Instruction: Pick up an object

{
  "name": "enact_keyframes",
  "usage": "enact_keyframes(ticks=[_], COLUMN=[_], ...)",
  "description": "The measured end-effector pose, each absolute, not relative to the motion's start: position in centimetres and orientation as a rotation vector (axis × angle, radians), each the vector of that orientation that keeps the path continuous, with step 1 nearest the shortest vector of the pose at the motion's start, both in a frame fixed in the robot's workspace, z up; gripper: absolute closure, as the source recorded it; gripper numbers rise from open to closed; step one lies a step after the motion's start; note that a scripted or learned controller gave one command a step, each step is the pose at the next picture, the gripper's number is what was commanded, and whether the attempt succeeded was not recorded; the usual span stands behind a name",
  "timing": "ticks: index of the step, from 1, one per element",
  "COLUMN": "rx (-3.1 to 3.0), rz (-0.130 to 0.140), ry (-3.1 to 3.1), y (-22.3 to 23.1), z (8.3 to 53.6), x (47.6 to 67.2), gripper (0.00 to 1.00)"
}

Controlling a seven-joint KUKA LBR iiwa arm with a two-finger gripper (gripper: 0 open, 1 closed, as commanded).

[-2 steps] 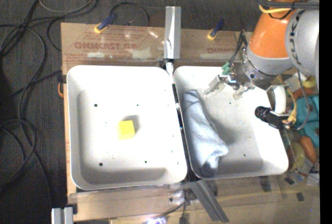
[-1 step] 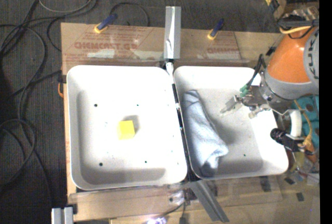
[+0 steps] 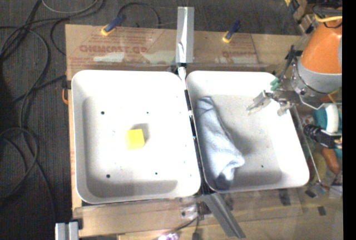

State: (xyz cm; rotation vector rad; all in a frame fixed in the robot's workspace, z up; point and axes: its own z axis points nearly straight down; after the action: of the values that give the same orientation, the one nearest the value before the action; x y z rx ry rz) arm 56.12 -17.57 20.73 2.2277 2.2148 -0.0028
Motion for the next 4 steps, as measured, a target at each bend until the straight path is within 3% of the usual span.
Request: enact_keyframes(ticks=[1,2,3,4], rx=[2.311,2.300,2.337,2.464], rz=[-0.004,-0.003,-0.004,-0.006], ry=[2.129,2.143,2.100,1.947], y=[-20.0,-15.6,-18.5,-19.9], z=[22.7,16.6,16.8,23.4], x=[55.6,54.7,58.8,57.6], gripper=[0.00,0.00,0.00,0.00])
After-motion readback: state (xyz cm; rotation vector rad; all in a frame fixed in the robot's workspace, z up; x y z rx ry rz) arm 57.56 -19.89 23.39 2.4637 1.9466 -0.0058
